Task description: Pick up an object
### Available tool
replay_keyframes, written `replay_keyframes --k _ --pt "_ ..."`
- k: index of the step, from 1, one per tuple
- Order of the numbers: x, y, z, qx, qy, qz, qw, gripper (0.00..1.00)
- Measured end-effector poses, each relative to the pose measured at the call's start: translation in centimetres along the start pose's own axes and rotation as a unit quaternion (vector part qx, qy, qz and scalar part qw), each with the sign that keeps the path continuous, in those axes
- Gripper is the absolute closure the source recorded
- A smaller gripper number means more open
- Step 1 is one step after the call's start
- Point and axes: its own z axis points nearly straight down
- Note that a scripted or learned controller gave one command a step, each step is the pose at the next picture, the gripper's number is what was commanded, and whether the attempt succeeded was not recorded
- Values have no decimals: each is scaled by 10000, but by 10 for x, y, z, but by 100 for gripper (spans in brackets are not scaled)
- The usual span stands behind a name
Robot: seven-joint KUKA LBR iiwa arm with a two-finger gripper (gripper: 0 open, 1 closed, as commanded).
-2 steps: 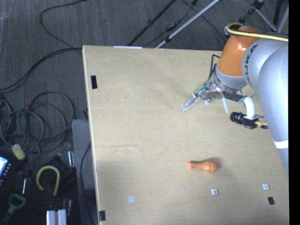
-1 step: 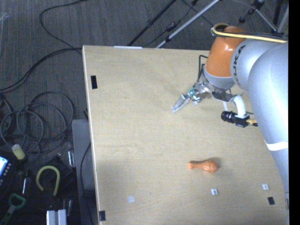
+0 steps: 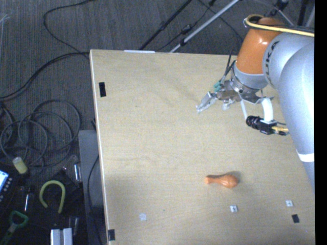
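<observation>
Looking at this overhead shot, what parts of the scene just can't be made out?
- Gripper: small and blurred in the camera view; open or shut is unclear.
- Arm: cut off by the right edge, so its base is hidden.
- Orange object on the board: too blurred to identify.
- Small markers near the bottom edge: too tiny to read.

- A grey robot arm [image 3: 299, 80] with an orange band reaches in from the right above a pale wooden board [image 3: 163, 147].
- Its gripper [image 3: 207, 102] points left — nothing lies between the fingers, which hang over bare board.
- A small orange pear-shaped object [image 3: 223, 180] lies on its side nearer the front edge, well apart from the gripper.
- Black cables [image 3: 41, 121] coil on the dark floor at left, beside a green-handled tool [image 3: 51, 193].
</observation>
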Motion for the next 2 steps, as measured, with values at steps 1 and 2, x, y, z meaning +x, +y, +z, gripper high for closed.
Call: replay_keyframes --k 1,2 --pt "-42 -7 41 2 1 -2019 9794 0" --pt "-41 -6 30 -16 0 -2016 9795 100"
